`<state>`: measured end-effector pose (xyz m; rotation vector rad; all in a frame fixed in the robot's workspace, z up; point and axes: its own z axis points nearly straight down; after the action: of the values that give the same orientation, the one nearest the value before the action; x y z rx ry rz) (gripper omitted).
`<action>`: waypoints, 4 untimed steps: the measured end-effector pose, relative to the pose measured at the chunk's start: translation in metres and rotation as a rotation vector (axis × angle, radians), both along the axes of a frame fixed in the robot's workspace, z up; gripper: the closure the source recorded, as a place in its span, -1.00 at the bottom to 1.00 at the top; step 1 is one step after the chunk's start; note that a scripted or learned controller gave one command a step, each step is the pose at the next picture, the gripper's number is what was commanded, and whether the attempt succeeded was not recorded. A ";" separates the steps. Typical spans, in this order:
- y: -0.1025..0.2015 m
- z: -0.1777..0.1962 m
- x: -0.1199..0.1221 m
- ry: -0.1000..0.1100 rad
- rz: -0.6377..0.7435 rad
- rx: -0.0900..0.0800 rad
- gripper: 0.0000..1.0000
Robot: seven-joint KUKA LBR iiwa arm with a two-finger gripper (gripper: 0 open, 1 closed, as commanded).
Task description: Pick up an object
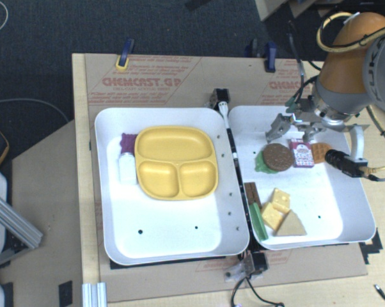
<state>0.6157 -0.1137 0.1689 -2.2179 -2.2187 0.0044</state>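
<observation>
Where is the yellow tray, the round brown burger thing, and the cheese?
yellow tray [176, 147], camera view, on its big top compartment.
burger patty [277, 157], camera view, middle of its brown top.
cheese [280, 201], camera view, on the upper yellow wedge.

Dark carpet floor [64, 24] spreads from nine to twelve o'clock. A brown board [148, 78] covers the bench. Aluminium framing [13, 226] sits at eight o'clock.
</observation>
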 end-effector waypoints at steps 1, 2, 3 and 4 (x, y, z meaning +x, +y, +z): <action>0.006 -0.046 0.004 0.001 0.001 0.000 -1.00; 0.006 -0.084 0.005 -0.006 0.001 -0.003 -1.00; 0.006 -0.069 0.008 -0.017 0.000 -0.004 1.00; 0.002 -0.016 0.019 -0.012 0.000 -0.003 1.00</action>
<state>0.6346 -0.1120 0.1528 -2.2250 -2.2261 -0.0053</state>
